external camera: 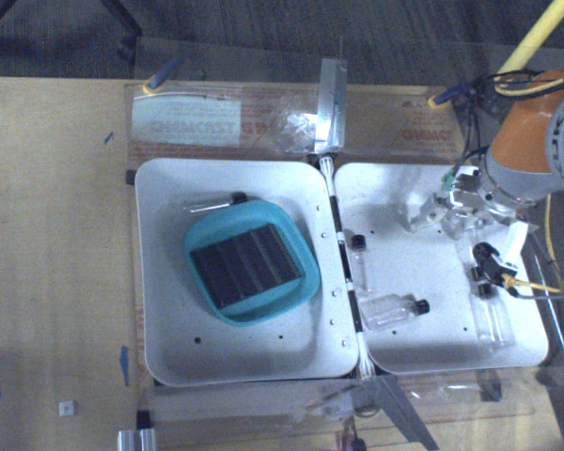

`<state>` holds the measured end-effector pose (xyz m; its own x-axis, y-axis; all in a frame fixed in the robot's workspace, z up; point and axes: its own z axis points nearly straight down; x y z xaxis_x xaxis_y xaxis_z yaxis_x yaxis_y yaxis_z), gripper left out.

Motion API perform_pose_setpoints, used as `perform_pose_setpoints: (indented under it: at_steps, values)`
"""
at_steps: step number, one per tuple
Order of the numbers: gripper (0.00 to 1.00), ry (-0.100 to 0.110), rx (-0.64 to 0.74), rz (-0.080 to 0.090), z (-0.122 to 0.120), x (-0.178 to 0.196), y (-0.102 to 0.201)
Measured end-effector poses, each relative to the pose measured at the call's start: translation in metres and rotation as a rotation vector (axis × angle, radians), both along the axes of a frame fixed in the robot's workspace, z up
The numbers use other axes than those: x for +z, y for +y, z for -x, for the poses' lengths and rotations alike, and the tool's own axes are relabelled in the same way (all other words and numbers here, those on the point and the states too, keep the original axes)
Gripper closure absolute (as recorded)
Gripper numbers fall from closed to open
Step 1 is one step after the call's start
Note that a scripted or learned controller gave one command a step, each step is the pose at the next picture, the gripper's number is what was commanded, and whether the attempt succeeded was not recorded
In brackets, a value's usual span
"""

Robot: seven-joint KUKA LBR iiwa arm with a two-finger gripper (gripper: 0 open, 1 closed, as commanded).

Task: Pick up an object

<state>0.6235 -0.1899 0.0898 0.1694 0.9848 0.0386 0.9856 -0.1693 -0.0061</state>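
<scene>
The gripper (451, 207) hangs over the far right part of the right bin (423, 269). It is blurred among shiny metal parts, so I cannot tell whether it is apart or together. Just left of it sits a pale, hazy lump (416, 216) whose kind I cannot make out. The nearest clear thing to pick is a tube (492, 323), see-through and slim, lying lengthwise just beside the bin's right wall toward the near corner, with little room on that side. A bottle (392, 310) lies on its side near the near left of the same bin. It is clear-bodied, its black cap points right, and it is close to the left wall but has bare floor to its right and far side. A small vial (357, 243) with a black cap lies tight against that left wall, farther back. The middle of the right bin is bare white floor, well apart from every wall. The left bin (155, 280) touches the right one along a shared rim. In it rests a teal bowl (301, 285) that holds a dark ribbed block (244, 266), and a thin pen (216, 201) with a dark tip lies at the bowl's far edge. Both bins stand on a tan desk (56, 252), and a metal bracket (332, 106) stands at their far junction.
</scene>
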Motion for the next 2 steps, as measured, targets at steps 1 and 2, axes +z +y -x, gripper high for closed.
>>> perform_pose_setpoints:
  at_steps: [1, 2]
  values:
    - [0.0, 0.001, 0.007, 0.005, -0.018, 0.009, -0.002]
    - [0.0, -0.015, 0.051, 0.01, -0.005, 0.001, 0.001]
